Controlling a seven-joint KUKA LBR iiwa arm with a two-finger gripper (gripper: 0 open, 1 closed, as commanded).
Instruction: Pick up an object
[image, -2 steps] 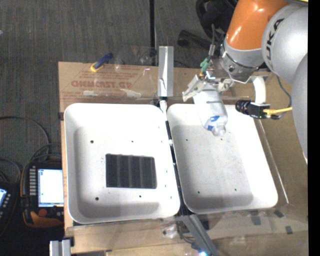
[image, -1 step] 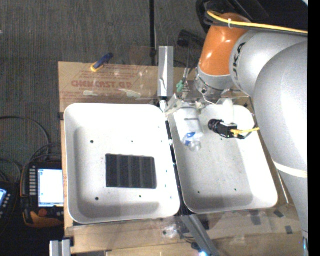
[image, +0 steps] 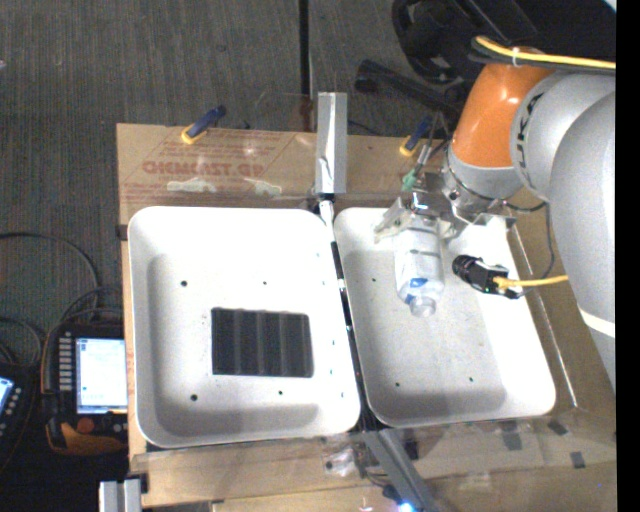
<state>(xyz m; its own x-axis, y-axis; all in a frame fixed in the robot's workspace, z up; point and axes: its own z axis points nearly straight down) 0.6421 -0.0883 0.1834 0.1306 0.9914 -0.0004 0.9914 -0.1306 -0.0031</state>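
Note:
A clear plastic bottle (image: 419, 277) is in the right bin (image: 470, 385), towards its back, lying lengthwise with its cap end nearest the camera. My gripper (image: 417, 226) comes down over the bottle's far end, below the orange band of the arm. One pale finger stands on each side of that end, and they are closed against it. A dark ribbed rectangular block (image: 262, 342) lies flat in the middle of the left bin (image: 160, 250).
A black cable plug with a yellow lead (image: 482, 274) hangs beside the bottle on its right. An upright grey post (image: 330, 150) stands behind the gap between the bins. Cardboard with blue clamps (image: 203, 122) lies behind the left bin.

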